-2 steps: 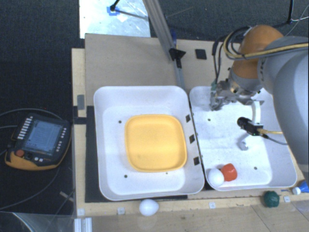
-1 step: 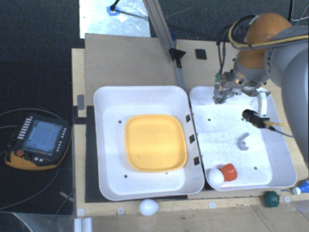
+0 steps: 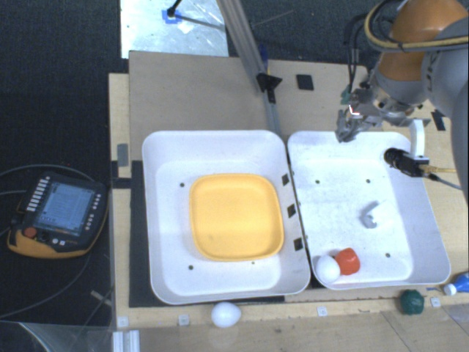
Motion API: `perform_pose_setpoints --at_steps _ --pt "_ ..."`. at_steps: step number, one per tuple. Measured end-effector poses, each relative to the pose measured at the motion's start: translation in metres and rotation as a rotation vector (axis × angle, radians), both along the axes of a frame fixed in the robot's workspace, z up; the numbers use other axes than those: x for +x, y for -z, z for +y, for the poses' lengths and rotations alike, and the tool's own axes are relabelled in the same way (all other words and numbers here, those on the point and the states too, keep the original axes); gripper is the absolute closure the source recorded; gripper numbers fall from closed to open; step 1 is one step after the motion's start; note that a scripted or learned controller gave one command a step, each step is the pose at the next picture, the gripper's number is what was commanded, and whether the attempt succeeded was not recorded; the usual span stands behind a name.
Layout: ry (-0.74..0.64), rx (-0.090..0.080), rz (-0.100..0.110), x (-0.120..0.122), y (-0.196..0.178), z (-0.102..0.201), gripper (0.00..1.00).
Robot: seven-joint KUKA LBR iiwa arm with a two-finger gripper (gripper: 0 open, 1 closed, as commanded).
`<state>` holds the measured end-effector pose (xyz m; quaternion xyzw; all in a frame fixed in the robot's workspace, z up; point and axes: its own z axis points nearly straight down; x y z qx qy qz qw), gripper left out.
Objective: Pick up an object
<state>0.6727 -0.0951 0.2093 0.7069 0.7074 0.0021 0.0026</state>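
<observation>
Overhead, camera view: my gripper [image 3: 349, 128] hangs at the far rim of the right bin [image 3: 418, 222], close to that bin's far-left corner; cannot tell how wide it stands, nor whether it grips anything. Pick candidates, all camera-side of my gripper: grey curved piece [image 3: 370, 215] on the bin floor, slightly to my right, well apart from me. Orange block [image 3: 348, 262] and white ball [image 3: 327, 269], touching each other, sit in the near-left corner, farther off still. Left of my gripper, the left bin [image 3: 165, 196] carries a yellow plate [image 3: 237, 217]. Outside the bins, on the bench past their near rims: second white ball [image 3: 226, 314], green lump [image 3: 411, 301]
</observation>
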Motion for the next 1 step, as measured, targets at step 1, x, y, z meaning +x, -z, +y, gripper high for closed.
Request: perform_pose_setpoints --at_steps 1 --pt "0.000 0.001 0.004 0.0006 -0.0219 -0.0001 1.00"
